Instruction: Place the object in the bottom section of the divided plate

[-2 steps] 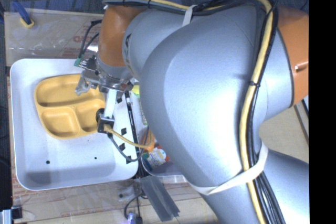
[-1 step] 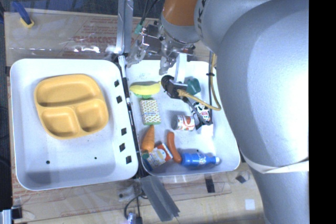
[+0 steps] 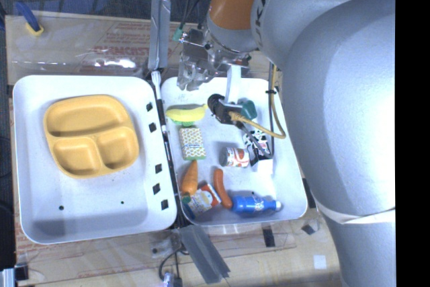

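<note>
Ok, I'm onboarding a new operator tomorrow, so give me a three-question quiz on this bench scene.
1. True or false: the yellow divided plate lies in the left bin.
2. Which item lies nearest the tool? A) blue bottle B) banana C) carrot
3. Fill in: the plate's sections hold ___ objects.

Key: 1 true. 2 B. 3 no.
</note>
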Motion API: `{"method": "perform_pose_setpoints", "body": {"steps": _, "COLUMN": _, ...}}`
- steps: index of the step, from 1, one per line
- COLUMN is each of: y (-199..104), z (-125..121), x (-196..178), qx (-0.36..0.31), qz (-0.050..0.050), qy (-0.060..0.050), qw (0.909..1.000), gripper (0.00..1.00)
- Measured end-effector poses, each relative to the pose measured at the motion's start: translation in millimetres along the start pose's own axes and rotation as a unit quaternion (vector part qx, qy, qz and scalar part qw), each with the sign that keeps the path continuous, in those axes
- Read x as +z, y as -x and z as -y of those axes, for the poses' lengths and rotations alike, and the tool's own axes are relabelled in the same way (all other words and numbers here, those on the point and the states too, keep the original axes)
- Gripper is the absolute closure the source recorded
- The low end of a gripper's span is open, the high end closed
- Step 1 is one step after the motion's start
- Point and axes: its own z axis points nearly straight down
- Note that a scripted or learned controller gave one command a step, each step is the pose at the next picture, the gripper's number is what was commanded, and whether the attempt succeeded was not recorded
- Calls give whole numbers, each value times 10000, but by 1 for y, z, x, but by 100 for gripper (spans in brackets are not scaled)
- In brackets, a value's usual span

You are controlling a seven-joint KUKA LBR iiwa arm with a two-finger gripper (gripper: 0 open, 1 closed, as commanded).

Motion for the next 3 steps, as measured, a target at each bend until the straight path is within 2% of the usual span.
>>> {"method": "perform_pose_setpoints", "body": {"steps": 1, "y": 43, "z": -18, "x": -1, "qx": -1575, "qz": -2, "qy": 19, "qw": 9875, "gripper": 100}}
{"method": "perform_pose_setpoints", "body": {"steps": 2, "y": -17, "z": 27, "x": 67, "qx": -2730, "qz": 3, "qy": 6, "qw": 9620, "gripper": 100}}
{"method": "perform_pose_setpoints", "body": {"steps": 3, "y": -92, "z": 73, "x": 120, "qx": -3187, "qz": 7, "qy": 9, "qw": 9478, "gripper": 100}}
